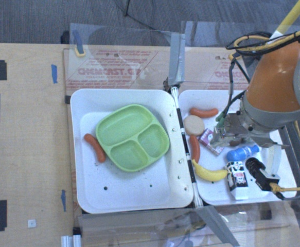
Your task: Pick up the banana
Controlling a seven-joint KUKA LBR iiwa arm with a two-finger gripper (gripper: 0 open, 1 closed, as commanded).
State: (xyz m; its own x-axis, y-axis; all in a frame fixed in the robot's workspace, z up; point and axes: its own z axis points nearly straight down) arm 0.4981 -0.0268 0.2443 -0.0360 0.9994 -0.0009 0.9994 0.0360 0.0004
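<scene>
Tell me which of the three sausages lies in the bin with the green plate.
The sausage at the green plate's left edge, in the left bin. The other two sausages lie in the right bin, near the banana.

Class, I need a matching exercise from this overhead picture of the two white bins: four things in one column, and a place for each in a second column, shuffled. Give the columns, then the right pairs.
Things
1. banana
2. green divided plate
3. blue bottle
4. gripper

Places
A. in the left bin, beside a sausage
B. over the middle of the right bin, above a small pink packet
C. near the right bin's front edge, close to the divider
D. in the right bin, just behind a black and white carton

Pairs: 1-C, 2-A, 3-D, 4-B
</scene>
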